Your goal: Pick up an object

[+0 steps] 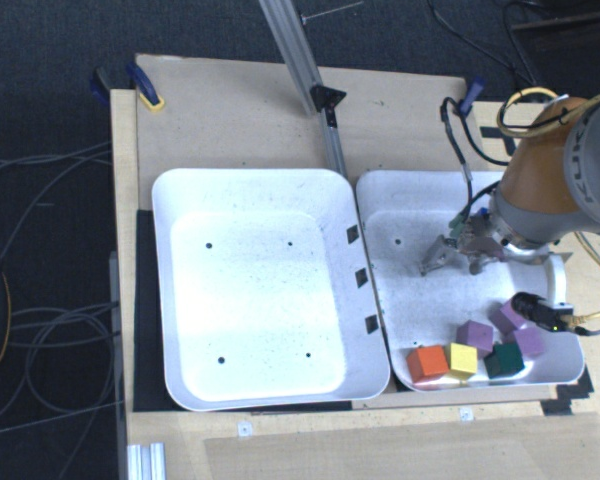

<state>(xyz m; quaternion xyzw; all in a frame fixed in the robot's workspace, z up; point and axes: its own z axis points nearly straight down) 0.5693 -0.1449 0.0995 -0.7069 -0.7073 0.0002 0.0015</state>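
Orange block (429, 362), yellow block (464, 359)

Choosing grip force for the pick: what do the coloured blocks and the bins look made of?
The coloured blocks look like matte foam or painted wood: flat colour, no glare, though the view leaves it open. The right bin and left bin look like thin moulded white plastic, with rounded rims and a slight sheen.
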